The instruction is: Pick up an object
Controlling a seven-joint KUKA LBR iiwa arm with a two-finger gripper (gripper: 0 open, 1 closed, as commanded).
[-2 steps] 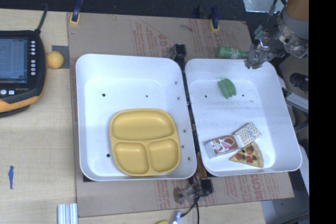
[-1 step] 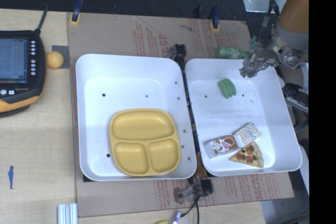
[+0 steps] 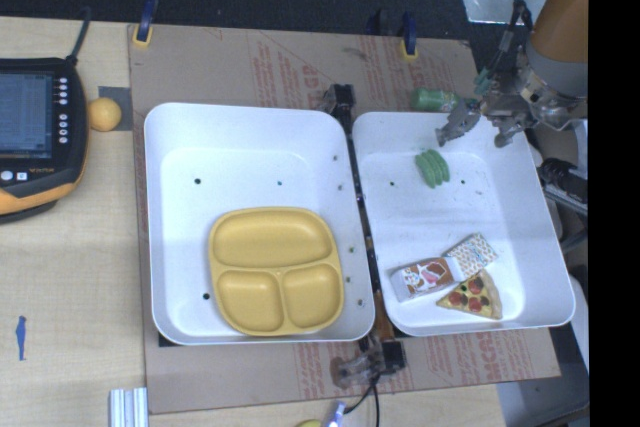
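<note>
The right white bin (image 3: 530, 215) holds a green pod-like toy (image 3: 433, 167) near its back, a snack packet (image 3: 443, 269) towards the front, and a pizza slice toy (image 3: 472, 298) beside the packet. My gripper (image 3: 476, 128) hovers over the bin's back right corner, right of the green toy and apart from it. Its two fingers are spread, with nothing between them.
The left white bin (image 3: 170, 215) holds a yellow divided tray (image 3: 275, 269). A green object (image 3: 434, 99) lies on the cardboard behind the right bin. A teach pendant (image 3: 35, 135) and an orange ball (image 3: 103, 113) sit at the far left.
</note>
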